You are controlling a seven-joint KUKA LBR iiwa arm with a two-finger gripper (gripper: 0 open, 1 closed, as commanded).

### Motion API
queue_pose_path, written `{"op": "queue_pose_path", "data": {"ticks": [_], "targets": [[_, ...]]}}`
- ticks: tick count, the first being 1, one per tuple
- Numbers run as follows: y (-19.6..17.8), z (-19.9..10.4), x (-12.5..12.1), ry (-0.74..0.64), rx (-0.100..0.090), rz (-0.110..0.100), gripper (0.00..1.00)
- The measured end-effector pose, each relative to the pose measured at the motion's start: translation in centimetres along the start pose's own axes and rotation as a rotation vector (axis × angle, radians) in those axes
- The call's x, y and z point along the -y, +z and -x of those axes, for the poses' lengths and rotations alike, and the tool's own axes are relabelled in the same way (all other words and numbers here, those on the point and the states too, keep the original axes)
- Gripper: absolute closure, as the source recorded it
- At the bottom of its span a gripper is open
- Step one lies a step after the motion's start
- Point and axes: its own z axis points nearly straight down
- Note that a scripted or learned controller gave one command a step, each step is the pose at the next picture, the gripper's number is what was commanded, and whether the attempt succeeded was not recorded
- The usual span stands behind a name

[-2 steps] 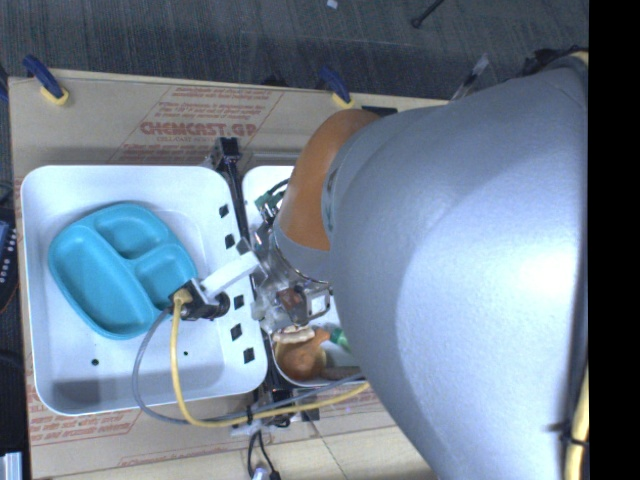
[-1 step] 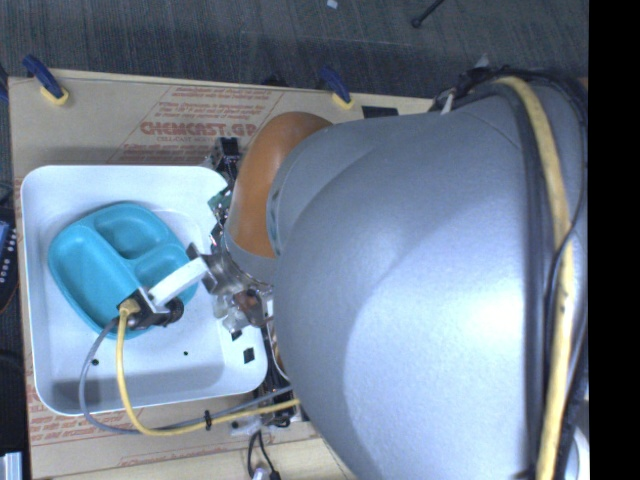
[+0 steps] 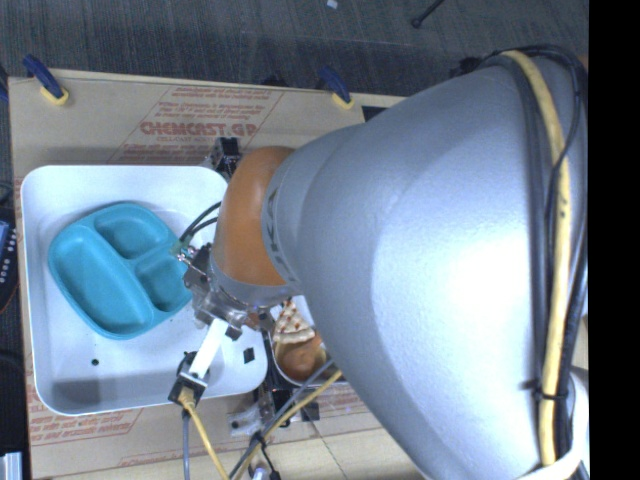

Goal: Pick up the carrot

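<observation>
Pincer (image 3: 222, 308) sits low over the right edge of the left bin (image 3: 30, 268), tucked under the wrist. The arm's bulk covers it, so I cannot tell whether it is open or shut, or whether it has hold of anything.

Nearest the camera, the grey arm (image 3: 430, 268) crosses in from the right, with a yellow cable (image 3: 555, 218) running along its side. Its orange band (image 3: 248, 218) stands just above the wrist. A white bracket (image 3: 207, 353) slants down-left from the wrist over the bin's near corner.

Just right of the wrist, a brown rounded item (image 3: 300, 356) peeks out beneath the arm, with a tan ridged piece (image 3: 289, 318) touching its far side. I cannot tell whether either is the carrot.

Further left, a teal divided plate (image 3: 110, 268) lies in the left bin, its right end just beside the pincer.

Beyond the bins, the cardboard sheet (image 3: 200, 118) with red print covers the counter, and two blue clamps (image 3: 45, 78) (image 3: 335, 83) grip its far edge. Dark floor (image 3: 200, 18) lies past that.
</observation>
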Motion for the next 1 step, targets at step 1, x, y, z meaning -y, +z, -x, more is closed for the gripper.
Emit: {"op": "queue_pose_path", "data": {"ticks": [1], "targets": [[-6.59, 0.60, -0.61, -0.136, -0.004, 0.005, 1.00]]}}
